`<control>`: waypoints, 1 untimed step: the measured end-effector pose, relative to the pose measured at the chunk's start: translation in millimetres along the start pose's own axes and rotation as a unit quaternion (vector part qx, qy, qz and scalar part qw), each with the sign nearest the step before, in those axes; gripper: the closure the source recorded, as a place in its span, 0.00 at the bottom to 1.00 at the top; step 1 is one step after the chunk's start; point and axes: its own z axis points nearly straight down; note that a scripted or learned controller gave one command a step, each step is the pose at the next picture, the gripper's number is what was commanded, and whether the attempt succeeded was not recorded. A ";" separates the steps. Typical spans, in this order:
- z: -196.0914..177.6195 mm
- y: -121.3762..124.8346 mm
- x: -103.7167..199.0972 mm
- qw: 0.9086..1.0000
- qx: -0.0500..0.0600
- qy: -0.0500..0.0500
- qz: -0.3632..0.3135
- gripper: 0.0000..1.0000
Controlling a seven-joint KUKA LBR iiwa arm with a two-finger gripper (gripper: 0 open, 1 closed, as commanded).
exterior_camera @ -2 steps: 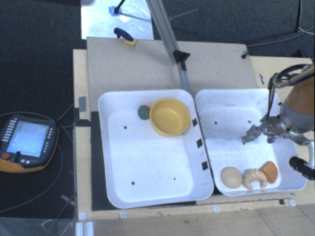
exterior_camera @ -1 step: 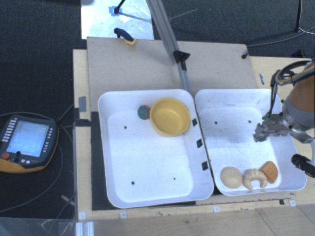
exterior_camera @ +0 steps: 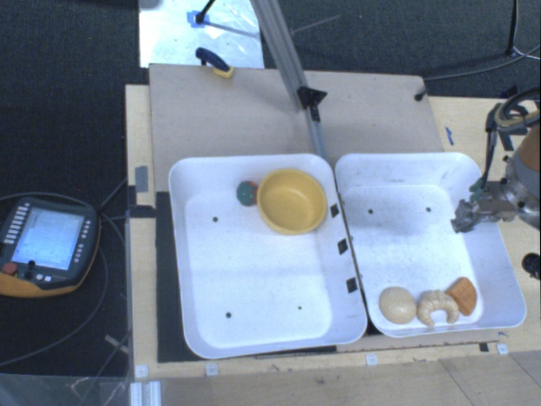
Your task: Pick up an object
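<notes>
In the left bin point(exterior_camera: 254, 311) a yellow bowl point(exterior_camera: 292, 200) sits near the back right corner, with a small green ball point(exterior_camera: 246, 193) touching its left side. The right bin point(exterior_camera: 423, 227) holds three items along its front edge: a cream round bun point(exterior_camera: 397, 304), a pale croissant shape point(exterior_camera: 437, 308) and an orange-brown wedge point(exterior_camera: 462, 295). My gripper point(exterior_camera: 470, 216) hangs over the right bin's right edge, well back from those three items. Nothing shows between its fingers.
A grey pole point(exterior_camera: 283, 45) slants across the board behind the bins, ending at a black clamp point(exterior_camera: 310, 98). A teach pendant point(exterior_camera: 44, 244) lies on the floor at left. A blue and yellow clamp point(exterior_camera: 215, 61) rests at the board's back left.
</notes>
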 end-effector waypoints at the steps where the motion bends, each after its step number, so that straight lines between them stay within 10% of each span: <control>1: 5.0 0.2 0.0 1.000 0.002 0.001 0.000 1.00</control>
